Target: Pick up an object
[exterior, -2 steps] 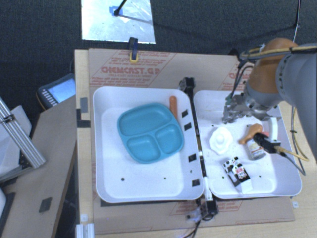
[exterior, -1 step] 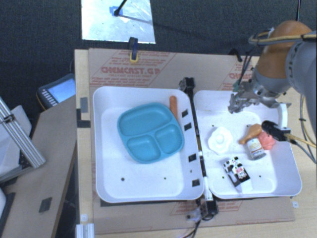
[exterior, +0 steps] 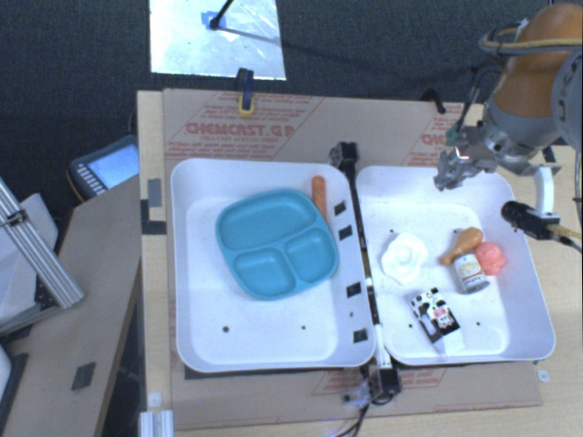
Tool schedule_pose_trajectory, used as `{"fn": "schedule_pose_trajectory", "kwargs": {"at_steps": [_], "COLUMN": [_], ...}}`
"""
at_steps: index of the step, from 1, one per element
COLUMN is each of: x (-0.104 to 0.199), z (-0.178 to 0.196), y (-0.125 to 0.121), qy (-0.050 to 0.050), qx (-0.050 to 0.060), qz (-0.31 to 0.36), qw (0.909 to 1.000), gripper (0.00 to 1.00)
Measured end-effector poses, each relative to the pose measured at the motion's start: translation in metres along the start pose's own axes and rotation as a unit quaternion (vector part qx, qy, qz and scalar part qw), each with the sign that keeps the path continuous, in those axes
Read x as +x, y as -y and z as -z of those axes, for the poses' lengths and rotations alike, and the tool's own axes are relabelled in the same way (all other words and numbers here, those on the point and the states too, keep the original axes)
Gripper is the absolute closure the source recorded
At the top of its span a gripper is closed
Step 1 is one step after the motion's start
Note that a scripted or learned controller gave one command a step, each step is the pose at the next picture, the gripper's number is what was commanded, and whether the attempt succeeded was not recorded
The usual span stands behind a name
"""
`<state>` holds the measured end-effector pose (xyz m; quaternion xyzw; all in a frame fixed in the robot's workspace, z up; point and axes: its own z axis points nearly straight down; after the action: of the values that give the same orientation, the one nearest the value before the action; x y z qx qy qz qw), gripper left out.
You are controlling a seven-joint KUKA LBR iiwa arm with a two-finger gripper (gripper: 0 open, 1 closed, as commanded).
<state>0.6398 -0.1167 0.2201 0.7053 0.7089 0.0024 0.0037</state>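
The right bin (exterior: 510, 335) holds a white fried egg toy (exterior: 402, 256), a brown drumstick (exterior: 465, 241), a pink lump (exterior: 492, 258), a small jar with a label (exterior: 470, 273) and a black-and-white cow-patterned box (exterior: 434, 315). The left bin (exterior: 196, 335) holds a blue divided plate (exterior: 276, 242) and an orange sausage (exterior: 319, 196) at its far right side. My gripper (exterior: 451, 173) hangs over the far edge of the right bin, above and behind the drumstick, with nothing seen between its fingers.
A black divider with clips (exterior: 357, 244) runs between the two bins. The grey arm with its orange band (exterior: 537, 53) enters from the upper right. A black part (exterior: 524, 217) juts over the right bin's right rim. A yellow clamp (exterior: 246, 103) sits behind the left bin.
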Motion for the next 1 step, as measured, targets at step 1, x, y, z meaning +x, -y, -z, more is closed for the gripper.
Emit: {"fn": "schedule_pose_trajectory", "kwargs": {"at_steps": [1], "x": [-0.0001], "z": [0.0126], "y": [-0.0012], "qy": [-0.001], "qx": [0.002], "qz": [0.0], "qw": [1.0], "gripper": [1.0]}}
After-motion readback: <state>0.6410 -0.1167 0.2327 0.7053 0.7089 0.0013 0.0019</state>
